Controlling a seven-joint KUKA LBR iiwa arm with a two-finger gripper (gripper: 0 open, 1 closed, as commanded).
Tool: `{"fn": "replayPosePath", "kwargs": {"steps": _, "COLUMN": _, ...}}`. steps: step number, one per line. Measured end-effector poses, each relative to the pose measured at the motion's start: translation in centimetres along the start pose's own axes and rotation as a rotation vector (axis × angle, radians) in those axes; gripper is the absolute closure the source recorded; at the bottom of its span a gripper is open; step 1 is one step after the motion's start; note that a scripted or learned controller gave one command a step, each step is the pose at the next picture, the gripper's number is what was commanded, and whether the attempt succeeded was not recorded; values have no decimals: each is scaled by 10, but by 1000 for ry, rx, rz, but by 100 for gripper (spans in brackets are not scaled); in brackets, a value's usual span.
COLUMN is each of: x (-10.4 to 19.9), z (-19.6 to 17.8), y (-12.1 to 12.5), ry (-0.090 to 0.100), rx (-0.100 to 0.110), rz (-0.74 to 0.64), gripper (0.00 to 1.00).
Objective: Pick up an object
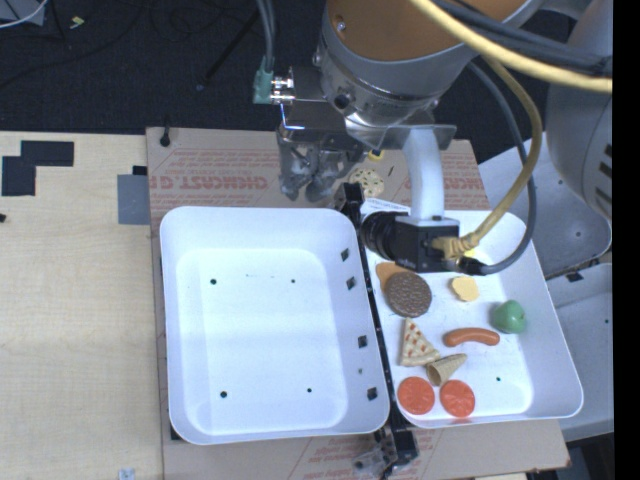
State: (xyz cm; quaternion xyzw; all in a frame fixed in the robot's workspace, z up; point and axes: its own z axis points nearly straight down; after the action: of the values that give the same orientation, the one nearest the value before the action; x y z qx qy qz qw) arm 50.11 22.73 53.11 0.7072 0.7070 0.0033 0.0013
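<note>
My gripper [312,180] hangs above the back rim between the two bins, over the cardboard. Just to its right lies a pale speckled cookie [369,180], partly hidden by the wrist; I cannot tell whether they touch. The right bin [548,368] holds a brown round cookie [408,293], a yellow piece [465,289], a green ball [509,315], a sausage [470,337], a pizza slice [417,345], a cone [446,368] and two red-orange discs [416,396] [458,398].
The left bin [180,298] sits beside the right one, their rims touching along the middle. An orange piece [386,271] peeks out behind the brown cookie. Cardboard [210,163] lies under both bins, on a pale bench [70,298].
</note>
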Motion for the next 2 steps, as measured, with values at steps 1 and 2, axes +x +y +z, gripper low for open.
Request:
{"fn": "replayPosePath", "kwargs": {"steps": 1, "x": 15, "z": 167, "y": -18, "ry": -12, "rx": 27, "rz": -1, "gripper": 100}}
{"fn": "replayPosePath", "kwargs": {"steps": 2, "x": -2, "z": 70, "y": -21, "ry": 0, "rx": 1, "rz": 2, "gripper": 100}}
